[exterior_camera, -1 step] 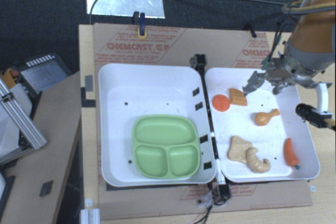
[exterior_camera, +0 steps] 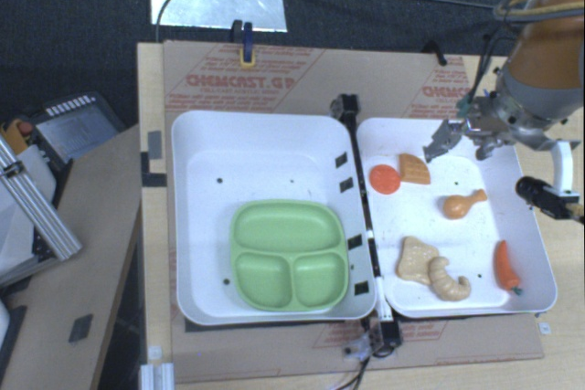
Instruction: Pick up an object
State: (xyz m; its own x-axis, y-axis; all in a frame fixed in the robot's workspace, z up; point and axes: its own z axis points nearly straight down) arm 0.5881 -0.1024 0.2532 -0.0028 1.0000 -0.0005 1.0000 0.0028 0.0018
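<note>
A green tray [exterior_camera: 291,254] is set in the left bin [exterior_camera: 210,142], apparently as a place for sorted items, while the toy foods are gathered in the right bin [exterior_camera: 539,288]: a red disc [exterior_camera: 385,179], a cracker [exterior_camera: 413,169], a beige lump [exterior_camera: 431,268], a drumstick [exterior_camera: 462,204] and a carrot [exterior_camera: 505,265]. The tool [exterior_camera: 462,140] is hung over that bin's far edge, just beyond the cracker, the likeliest target, which is seen as a small tan-orange wedge. The tool is seen as a dark shape with nothing pinched in it, and whether it is spread cannot be told.

Orange slice [exterior_camera: 385,179], cracker [exterior_camera: 414,169], drumstick [exterior_camera: 463,204], beige pieces [exterior_camera: 431,268], and carrot [exterior_camera: 506,266] lie apart in right bin [exterior_camera: 530,224].
</note>
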